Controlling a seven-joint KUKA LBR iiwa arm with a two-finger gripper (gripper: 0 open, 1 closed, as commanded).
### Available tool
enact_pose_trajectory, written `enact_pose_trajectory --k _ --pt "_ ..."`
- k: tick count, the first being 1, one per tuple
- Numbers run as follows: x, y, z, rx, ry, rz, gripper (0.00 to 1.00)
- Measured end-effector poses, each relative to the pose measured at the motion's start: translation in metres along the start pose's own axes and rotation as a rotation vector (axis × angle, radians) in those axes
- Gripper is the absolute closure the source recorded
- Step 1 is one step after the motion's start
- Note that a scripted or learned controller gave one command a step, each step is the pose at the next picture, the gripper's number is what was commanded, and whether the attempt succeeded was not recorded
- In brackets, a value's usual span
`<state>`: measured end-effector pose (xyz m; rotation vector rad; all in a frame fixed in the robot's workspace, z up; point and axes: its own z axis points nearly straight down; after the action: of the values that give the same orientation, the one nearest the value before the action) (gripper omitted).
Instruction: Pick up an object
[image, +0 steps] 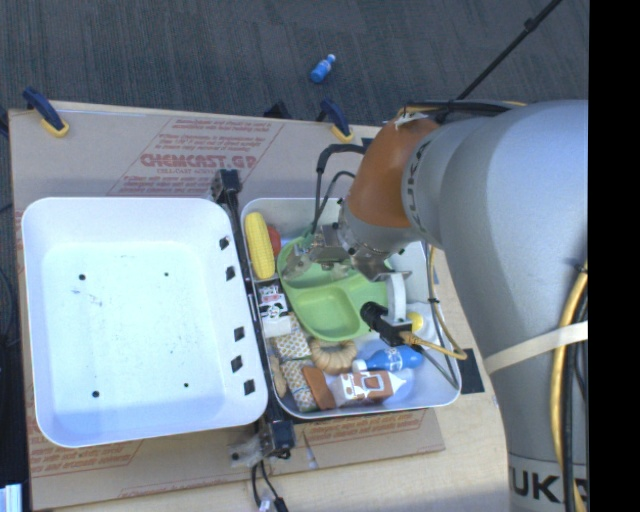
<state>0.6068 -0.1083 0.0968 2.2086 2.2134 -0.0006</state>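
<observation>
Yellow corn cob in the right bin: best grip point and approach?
Take the yellow corn cob at mid-length, fingers across its narrow width, descending from above. It lies lengthwise along the right bin's left wall with its top face exposed. That wall sits close on one side and the green bowl on the other, so finger clearance looks tight; a side approach seems blocked.

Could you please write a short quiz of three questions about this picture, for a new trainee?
1. True or false: the corn cob lies in the left bin.
2. Which bin does the arm's wrist reach into? A) left B) right
3. Fill in: the green bowl lies to the ____ of the corn cob in the camera view.

Key:
1. False; it lies in the right bin, near its left wall.
2. B.
3. Right.
</observation>
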Motion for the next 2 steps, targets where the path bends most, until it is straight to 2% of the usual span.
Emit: enact_pose_trajectory --k 1,2 --pt "0.003 0.048 0.003 0.017 -0.004 0.001 0.00" --pt "0.002 -0.024 -0.002 -0.006 -0.003 0.001 0.00"
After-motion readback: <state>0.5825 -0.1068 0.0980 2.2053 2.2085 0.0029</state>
